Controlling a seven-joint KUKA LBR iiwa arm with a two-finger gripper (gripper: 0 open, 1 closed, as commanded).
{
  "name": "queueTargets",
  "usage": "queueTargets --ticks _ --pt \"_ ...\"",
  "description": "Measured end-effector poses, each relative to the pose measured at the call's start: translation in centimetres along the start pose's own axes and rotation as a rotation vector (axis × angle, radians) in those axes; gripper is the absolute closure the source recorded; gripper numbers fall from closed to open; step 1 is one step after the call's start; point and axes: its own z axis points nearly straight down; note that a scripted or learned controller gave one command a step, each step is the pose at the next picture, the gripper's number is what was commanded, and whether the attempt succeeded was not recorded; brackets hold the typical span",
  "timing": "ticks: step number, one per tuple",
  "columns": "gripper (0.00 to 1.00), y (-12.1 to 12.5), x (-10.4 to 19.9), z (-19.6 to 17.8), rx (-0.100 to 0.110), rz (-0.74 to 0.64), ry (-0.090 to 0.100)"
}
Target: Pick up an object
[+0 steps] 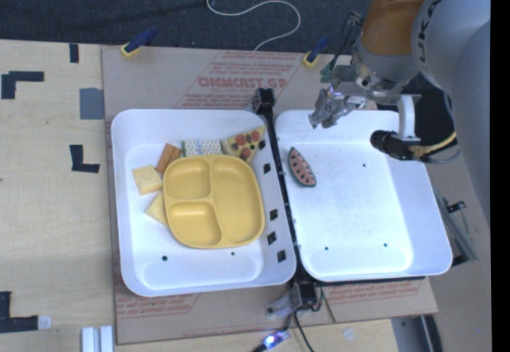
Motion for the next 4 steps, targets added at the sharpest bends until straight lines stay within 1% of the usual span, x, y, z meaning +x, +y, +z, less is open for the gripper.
queueTargets --ticks 1,2,3,4 --pt "1.00 -3.3 5.5 0.8 0.002 -0.001 0.000" --pt "1.00 -5.5 7.9 1.8 0.003 0.001 -0.001" --pt "1.00 -5.6 7.9 1.6 0.000 0.003 -0.001" --pt "1.00 -4.5 7.1 0.2 -0.002 0.002 -0.001"
